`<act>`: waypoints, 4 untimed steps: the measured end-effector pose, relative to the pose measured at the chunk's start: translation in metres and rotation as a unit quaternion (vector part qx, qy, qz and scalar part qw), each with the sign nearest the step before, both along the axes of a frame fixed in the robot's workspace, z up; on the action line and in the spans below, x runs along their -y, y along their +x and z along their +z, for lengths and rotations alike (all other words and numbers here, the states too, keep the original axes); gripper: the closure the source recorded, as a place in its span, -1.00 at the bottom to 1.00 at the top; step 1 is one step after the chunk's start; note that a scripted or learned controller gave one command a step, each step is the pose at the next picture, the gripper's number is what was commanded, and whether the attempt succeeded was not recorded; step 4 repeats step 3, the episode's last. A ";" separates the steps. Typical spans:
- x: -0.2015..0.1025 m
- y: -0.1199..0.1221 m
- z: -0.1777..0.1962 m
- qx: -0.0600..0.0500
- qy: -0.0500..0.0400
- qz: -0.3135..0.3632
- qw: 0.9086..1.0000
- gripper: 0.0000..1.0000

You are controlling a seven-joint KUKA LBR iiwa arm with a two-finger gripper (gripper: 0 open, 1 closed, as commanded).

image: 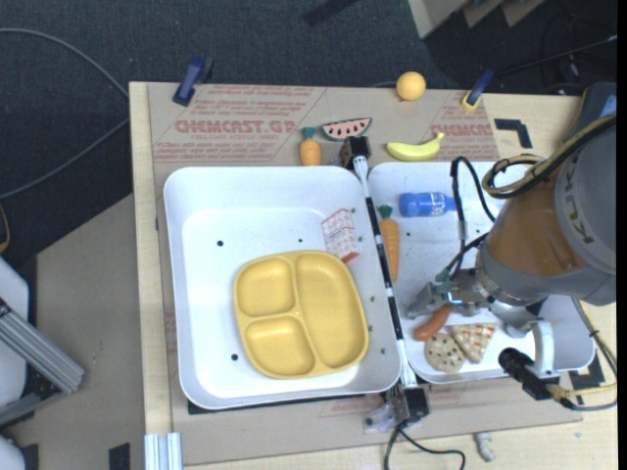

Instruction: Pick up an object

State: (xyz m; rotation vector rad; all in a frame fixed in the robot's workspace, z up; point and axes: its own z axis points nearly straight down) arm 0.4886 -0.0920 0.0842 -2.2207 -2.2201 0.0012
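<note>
Cookie (444,352): round and speckled, nearest in the right bin (431,372), by its front rim.
Toast (474,340): a wedge with grill lines, touching the cookie on its right.
Sausage (432,323): reddish, lying aslant just above the cookie, its upper end under the gripper.
Gripper (438,295): low in the right bin, just over the sausage's upper end — fingers are dark and blurred against the bin floor, so whether they are apart or together I cannot tell, nor whether anything sits between them.
Arm (549,233): grey with an orange band, coming in from the right and covering much of the right bin.
Tray (299,312): yellow, three compartments, in the front middle of the left bin (191,292).
Carrot (390,243): orange, lying along the right bin's left wall, near the divider.
Packet (339,231): small, red-and-white, in the left bin just beyond the tray's far right corner.
Bottle (423,204): blue, on its side at the far end of the right bin.
Bench (157,135) beyond the bins: a banana (414,148), a watermelon slice (347,127), a small orange piece (311,152) — farther still an orange ball (410,85) and two blue clips (190,81) at the edge.
</note>
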 end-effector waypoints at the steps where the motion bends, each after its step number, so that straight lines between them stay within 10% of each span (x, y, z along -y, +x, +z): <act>1: 0.001 0.011 0.000 0.001 -0.001 0.000 1.000 -1.00; 2: 0.001 0.011 0.010 0.002 -0.001 0.000 1.000 1.00; 3: -0.069 0.032 0.101 0.001 0.000 0.001 1.000 1.00; 4: -0.069 0.032 0.101 0.001 0.000 0.001 1.000 1.00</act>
